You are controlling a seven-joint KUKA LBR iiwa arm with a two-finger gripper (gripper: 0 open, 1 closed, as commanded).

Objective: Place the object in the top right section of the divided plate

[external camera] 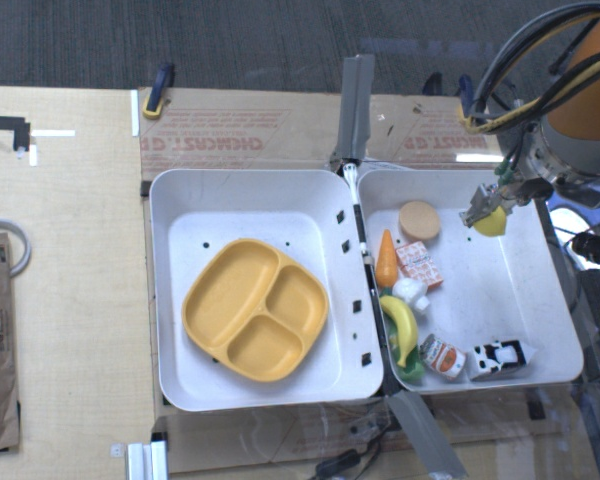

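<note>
Tool (488,213) of mine pinches a yellow object (492,223) above the right bin (540,368); the divided plate (256,310), far to its left, awaits delivery.

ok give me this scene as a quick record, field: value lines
plate: yellow divided plate in the left bin, all three sections bare
arm: over the right bin's upper right corner
pincer: pincer with a small yellow object at its tip
along divider: carrot, red-and-white packet, banana
back of right bin: tan round piece
front of right bin: small can, black-and-white carton
task state: nothing placed on the plate yet
</note>
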